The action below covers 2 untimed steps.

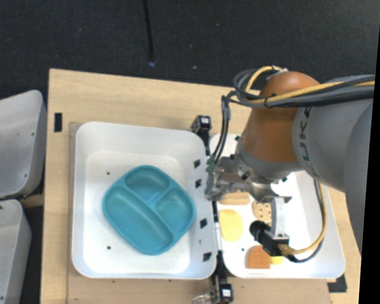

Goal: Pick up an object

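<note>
The right bin (319, 260) holds several small food-like items. A yellow piece (230, 225) lies near its left wall, an orange-brown piece (257, 258) sits close to the front edge, a tan slab (235, 199) lies just below the wrist, and a pale speckled round piece (263, 209) is beside it. My gripper (230, 187) is lowered into the left part of this bin, directly over the tan slab. The arm's orange band and grey wrist cover the gripper from above.
The left bin (98, 147) holds a teal divided plate (147, 208) tilted across its middle. A black and yellow cable fitting (268, 238) hangs over the right bin's items. The bins' shared wall runs just left of the gripper.
</note>
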Each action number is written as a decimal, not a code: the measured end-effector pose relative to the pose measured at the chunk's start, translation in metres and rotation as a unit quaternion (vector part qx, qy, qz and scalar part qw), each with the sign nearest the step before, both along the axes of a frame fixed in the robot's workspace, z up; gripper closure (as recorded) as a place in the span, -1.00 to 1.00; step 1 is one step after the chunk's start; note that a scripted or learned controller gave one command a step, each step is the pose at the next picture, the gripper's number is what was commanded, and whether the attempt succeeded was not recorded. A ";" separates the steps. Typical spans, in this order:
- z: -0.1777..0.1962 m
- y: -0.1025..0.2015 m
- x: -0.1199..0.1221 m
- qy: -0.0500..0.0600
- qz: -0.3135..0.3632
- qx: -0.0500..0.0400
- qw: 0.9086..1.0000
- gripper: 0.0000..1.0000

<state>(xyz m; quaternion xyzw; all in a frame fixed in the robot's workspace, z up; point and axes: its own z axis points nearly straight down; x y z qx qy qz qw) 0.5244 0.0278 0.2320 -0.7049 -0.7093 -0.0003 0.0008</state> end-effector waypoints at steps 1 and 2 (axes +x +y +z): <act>-0.007 0.049 0.002 -0.001 0.000 0.000 1.000 1.00; -0.007 0.046 0.002 -0.001 -0.002 -0.001 1.000 -1.00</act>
